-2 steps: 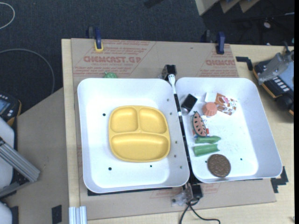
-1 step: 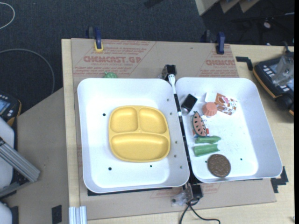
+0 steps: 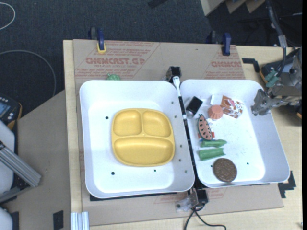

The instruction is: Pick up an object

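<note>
- The things to be picked lie in the right bin (image 3: pixel 268 143), a shallow white tray of smooth plastic with rounded corners, all toward its nine-o'clock half.
- A flat round brown cookie (image 3: pixel 224 169) with a grainy face sits at the bin's six o'clock.
- Just above it at twelve o'clock lie two green pods: a short thick one (image 3: pixel 211 153) and a slimmer one (image 3: pixel 212 143), side by side and nearly touching.
- A watermelon slice (image 3: pixel 204 127), a red wedge with dark seeds and a green rind, stands on end at the pods' eleven o'clock.
- A small salmon-pink cup (image 3: pixel 216 111) lies at the slice's one o'clock, touching a crinkled red-and-white wrapper (image 3: pixel 231 106) at its three o'clock.
- A small black block (image 3: pixel 194 104) rests at the bin's ten o'clock, near the dividing rim.
- The left bin (image 3: pixel 91 128), of the same white plastic, carries a glossy yellow plate (image 3: pixel 142 137) with three compartments, rounded like a cushion.
- The gripper (image 3: pixel 260 107) hangs at the right bin's three-o'clock rim, grey and blocky, pointed down and leftward; whether its grip is released or clenched I cannot tell, and nothing shows in it.
</note>
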### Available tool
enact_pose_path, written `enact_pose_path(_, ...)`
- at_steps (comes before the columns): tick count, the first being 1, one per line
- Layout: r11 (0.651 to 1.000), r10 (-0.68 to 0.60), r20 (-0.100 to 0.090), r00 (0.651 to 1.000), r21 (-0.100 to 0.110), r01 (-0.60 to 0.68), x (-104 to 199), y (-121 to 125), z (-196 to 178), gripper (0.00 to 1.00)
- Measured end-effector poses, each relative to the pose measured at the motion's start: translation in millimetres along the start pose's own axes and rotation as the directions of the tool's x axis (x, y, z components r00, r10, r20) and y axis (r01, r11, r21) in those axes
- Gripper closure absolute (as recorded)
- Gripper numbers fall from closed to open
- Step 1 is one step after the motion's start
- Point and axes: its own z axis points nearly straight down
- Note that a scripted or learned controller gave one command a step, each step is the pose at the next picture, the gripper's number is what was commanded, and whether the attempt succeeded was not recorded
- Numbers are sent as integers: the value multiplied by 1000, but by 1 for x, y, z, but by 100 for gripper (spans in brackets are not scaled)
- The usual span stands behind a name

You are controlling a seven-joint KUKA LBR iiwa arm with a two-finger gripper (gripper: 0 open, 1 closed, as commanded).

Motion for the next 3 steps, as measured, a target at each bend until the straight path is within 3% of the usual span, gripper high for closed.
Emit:
enact_pose_path(1, 999, -5, 2, 1000, -33, 5, 41, 0, -159, 100)
enact_pose_path(2, 1000, 0, 2, 1000, 2, 0, 60, 0, -38, 100)
enact_pose_path(3, 1000, 14, 3, 1000, 1, -14, -54, 0, 77, 100)
